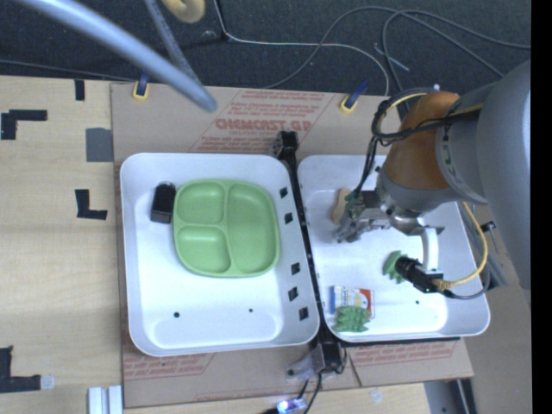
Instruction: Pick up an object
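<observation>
Closest to us, in the right bin point(470, 324), we see a small packet point(353, 297) lying flat with a green leafy thing point(351, 319) touching its near edge. They sit so close together that a grab there might catch both, or push one away and get nothing. A bit farther back there is a little green toy point(396, 266), just beside a black plug and a yellow cable point(473, 272) that hang off the arm point(423, 158). We think the cable could brush the toy and knock it around if the arm swings. Next comes the tool point(349, 222), low over the bin floor near the wall between the two bins. We cannot tell if it is wide or narrow, and we see nothing held in it. A small tan thing point(344, 201) lies just beside the tool on its far side, and that looks like the thing it is going for. The tan thing is tiny and close to the wall, so the tool might come down next to it, not around it, and shove it against the wall or close on air. In the left bin point(138, 317) there is a green plate point(227, 228) and a black block point(162, 203) just beside it, well apart from the tool, so we think they are safe. Both bins sit on cardboard point(259, 115) on the surface point(52, 257). A hard push down could make the right bin slide.
</observation>
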`<state>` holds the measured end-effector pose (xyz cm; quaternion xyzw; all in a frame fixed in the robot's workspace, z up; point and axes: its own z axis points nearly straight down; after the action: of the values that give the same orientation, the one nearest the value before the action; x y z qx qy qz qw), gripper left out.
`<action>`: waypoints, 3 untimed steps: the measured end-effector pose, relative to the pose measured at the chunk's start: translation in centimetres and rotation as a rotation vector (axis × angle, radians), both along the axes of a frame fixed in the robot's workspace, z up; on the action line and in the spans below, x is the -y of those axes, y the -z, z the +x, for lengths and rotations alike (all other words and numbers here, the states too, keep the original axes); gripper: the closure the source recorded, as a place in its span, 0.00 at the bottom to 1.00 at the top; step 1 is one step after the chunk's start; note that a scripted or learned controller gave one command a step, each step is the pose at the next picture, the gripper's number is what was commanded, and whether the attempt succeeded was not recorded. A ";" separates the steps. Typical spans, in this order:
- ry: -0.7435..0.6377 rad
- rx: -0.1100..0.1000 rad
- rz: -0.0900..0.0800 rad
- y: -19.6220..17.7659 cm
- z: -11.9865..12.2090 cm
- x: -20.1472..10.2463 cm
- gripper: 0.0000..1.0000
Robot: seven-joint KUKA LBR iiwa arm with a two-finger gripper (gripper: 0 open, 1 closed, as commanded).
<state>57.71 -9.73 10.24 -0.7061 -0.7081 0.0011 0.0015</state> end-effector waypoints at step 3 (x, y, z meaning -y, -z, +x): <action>0.001 0.008 -0.001 -14.9 -0.9 -1.2 1.00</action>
<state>56.78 -8.48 25.10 -0.7066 -0.7077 -0.0013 -0.0019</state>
